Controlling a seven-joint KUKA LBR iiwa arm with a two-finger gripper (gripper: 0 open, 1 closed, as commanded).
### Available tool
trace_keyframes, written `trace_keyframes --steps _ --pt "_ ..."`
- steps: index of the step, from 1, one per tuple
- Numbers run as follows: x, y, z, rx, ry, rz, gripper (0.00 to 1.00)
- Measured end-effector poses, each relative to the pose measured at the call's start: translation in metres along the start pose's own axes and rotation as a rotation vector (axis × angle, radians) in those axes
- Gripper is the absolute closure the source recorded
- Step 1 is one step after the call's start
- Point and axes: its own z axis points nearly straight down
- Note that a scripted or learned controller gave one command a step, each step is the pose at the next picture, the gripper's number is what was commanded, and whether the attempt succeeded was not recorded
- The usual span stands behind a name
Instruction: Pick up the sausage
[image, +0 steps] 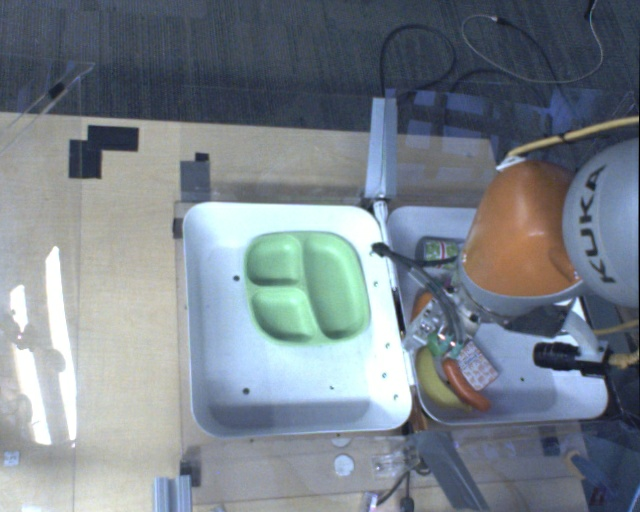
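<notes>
Below, my arm hangs over the right bin (560, 405), its gripper (445, 335) poised just above the sausage (468, 386), which lies by a yellow fruit (432, 374) in the near-left corner; its grasp I cannot tell, and the green tray (305, 287) sits apart in the left bin (215, 380).

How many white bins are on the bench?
2. The left bin holds a green sectioned plate. The right bin, partly under the arm, holds the sausage.
</notes>
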Motion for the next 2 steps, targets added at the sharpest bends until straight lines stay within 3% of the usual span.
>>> trace_keyframes --steps 2 --pt "-0.003 0.005 -0.023 -0.012 -0.011 -0.002 1.0"
